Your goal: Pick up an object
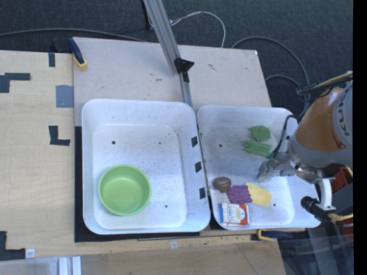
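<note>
White bins (94, 153) hold a lime-green bowl (124, 189), purple toy (238, 194), yellow piece (261, 196) and brown ball (222, 183).

Left bin (97, 119): open floor except a green bowl (124, 189) at its near-left corner. Right bin (229, 119): far-left floor open; green toys (258, 141), brown piece (222, 183), purple (239, 194) and yellow items (261, 195), carton (234, 213) crowd the rest.

This looks like a robot lab. Two white bins (143, 110) sit on a board on a wooden bench (28, 153) with bits of tape. A big grey and orange robot arm (324, 130) stands at three o'clock. Cables (241, 39) cross dark carpet (287, 10) at twelve o'clock.
</note>
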You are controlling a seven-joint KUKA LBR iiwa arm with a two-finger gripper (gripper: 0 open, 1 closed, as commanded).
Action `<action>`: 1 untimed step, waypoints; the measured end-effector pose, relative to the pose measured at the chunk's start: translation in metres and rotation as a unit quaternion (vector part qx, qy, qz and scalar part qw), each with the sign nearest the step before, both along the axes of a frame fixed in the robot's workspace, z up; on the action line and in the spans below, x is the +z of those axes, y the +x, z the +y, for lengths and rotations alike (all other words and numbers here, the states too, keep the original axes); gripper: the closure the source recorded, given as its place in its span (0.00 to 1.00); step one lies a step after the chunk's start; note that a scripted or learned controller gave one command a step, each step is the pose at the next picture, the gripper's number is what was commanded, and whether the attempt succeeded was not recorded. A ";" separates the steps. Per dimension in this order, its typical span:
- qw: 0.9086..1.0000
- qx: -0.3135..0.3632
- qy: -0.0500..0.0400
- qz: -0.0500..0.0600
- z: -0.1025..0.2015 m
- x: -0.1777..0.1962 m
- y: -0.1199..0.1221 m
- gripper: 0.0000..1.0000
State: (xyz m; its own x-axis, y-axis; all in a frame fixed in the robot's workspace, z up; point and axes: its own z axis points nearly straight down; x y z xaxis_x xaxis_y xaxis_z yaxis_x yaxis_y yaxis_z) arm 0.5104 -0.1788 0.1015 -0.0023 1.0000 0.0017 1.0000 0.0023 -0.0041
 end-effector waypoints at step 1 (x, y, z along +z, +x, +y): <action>1.000 0.000 -0.001 -0.003 0.007 0.048 -0.006 1.00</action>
